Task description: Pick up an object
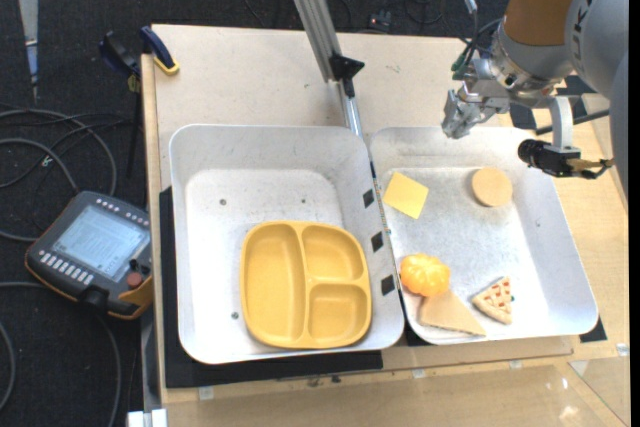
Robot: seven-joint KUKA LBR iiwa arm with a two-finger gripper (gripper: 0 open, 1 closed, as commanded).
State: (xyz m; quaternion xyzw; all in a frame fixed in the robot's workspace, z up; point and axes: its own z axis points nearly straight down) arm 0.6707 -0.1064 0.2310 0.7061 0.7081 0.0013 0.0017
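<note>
In the camera view, the gripper (458, 121) hung above the far rim of the right bin (560, 260), clear of every object, and whether it was spread or pressed together could not be told. That bin held a yellow square slice (406, 194) near its far-left corner, a round tan piece (491, 186) toward the far edge, and an orange item (424, 275), a tan wedge (449, 314) and a pizza slice (495, 299) along the near edge. The left bin (200, 215) carried a yellow divided tray (304, 284) toward its near-right corner.
</note>
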